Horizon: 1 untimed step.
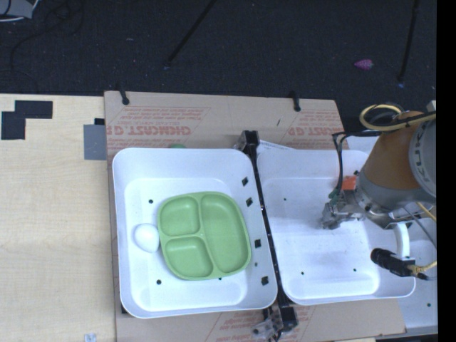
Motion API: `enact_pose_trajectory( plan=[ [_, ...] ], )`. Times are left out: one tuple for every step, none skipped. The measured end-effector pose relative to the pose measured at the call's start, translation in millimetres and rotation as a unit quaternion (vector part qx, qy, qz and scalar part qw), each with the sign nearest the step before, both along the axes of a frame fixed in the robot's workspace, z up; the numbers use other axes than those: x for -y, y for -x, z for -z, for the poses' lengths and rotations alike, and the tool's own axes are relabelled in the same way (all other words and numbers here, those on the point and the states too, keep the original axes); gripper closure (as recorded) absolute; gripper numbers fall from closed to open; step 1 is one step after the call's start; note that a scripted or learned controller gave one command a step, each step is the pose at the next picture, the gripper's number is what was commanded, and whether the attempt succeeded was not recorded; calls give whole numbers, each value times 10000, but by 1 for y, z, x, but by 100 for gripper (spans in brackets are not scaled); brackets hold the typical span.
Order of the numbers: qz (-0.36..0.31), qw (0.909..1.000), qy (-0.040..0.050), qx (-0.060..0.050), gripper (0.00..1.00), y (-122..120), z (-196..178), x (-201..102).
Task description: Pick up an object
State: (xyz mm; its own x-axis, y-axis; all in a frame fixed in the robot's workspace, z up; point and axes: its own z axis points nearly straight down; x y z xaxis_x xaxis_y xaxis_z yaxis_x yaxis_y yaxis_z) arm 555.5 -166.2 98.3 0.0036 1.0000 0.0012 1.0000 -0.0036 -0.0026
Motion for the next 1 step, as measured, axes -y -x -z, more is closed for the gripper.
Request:
enact_pose_trajectory(
  plan=[
    [10,10000,8,21,100,8,-59,3]
  ],
)
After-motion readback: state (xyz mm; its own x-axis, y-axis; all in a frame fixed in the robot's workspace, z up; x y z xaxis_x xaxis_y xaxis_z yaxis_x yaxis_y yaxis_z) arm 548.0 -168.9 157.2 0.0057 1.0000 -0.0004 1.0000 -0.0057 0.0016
